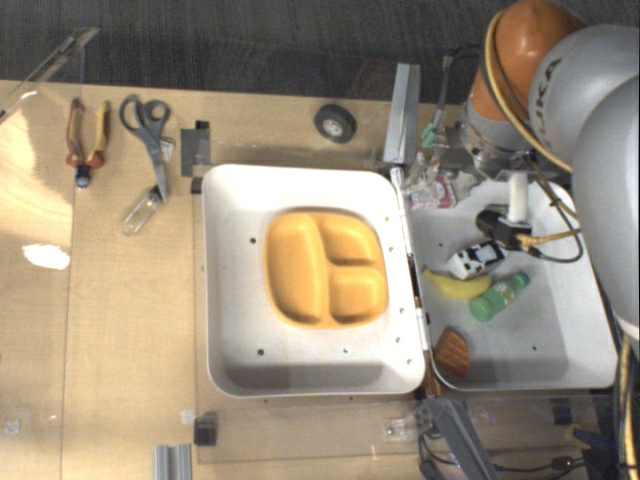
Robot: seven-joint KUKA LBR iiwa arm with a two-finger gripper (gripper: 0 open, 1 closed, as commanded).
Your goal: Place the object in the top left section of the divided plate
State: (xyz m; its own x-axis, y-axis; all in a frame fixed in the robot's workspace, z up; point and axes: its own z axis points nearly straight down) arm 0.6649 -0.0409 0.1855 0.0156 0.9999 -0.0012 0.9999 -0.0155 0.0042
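A yellow divided plate [326,266] lies in the middle of the left bin [235,358], with one long section on its left and two smaller ones on its right. All its sections look bare. The arm hangs over the far end of the right bin [560,368], and its gripper [437,180] is low at that bin's far left corner, over a crumpled pinkish-clear item [432,194]. In the right bin lie a banana [455,286], a green bottle [497,297], a black-and-white toy [474,259] and a brown bread-like piece [453,351].
A raised wall [410,268] separates the two bins. On the bench to the left lie scissors [150,138] and red-handled pliers [84,140]; a tape roll [335,122] sits behind the left bin. A black cable [520,233] loops over the right bin.
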